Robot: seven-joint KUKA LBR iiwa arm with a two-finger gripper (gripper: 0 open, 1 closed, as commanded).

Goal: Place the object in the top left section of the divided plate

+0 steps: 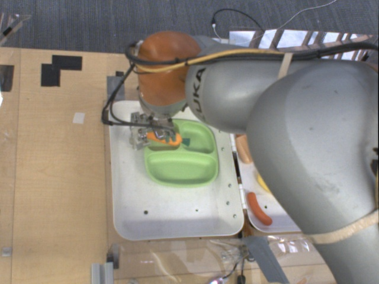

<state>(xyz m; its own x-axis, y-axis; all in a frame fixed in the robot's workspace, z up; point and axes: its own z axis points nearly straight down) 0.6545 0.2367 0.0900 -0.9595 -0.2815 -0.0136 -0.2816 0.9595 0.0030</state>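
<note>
Camera view: gripper (153,132) hangs over the divided plate's (180,170) top left section, where the orange object (163,138) sits; its grip state is unreadable. Looks light, rigid, smooth; best pinched across its narrow middle.

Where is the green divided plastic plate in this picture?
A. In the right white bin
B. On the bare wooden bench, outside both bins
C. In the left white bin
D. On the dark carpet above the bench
C: the green divided plastic plate lies on the floor of the left white bin, and the bin's raised rim shows around it.
</note>
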